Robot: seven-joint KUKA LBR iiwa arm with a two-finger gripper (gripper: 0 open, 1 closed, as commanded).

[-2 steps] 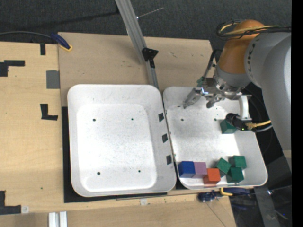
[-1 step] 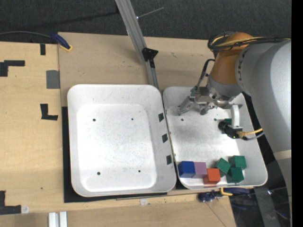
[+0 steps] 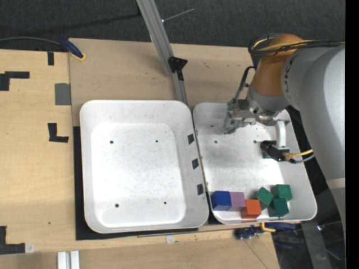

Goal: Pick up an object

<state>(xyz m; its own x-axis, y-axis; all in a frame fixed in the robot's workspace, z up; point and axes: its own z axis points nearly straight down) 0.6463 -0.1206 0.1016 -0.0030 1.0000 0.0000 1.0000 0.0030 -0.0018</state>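
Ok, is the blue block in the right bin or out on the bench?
In the bin. The blue block sits inside the right bin, at its near edge beside the purple block.

The pincer (image 3: 229, 126) is too small and blurred to make out its fingertips. Behind it, the arm (image 3: 314, 94) is cut off by the right edge and hides the right bin's (image 3: 208, 116) far corner and part of the surface (image 3: 112, 66).

Two shallow white bins sit side by side: the left bin (image 3: 101, 122) and the right bin (image 3: 235, 156). Six blocks cluster in the right bin's near corner: three green blocks (image 3: 274, 198), one blue block (image 3: 221, 200), one purple block (image 3: 238, 199), one orange block (image 3: 252, 208).
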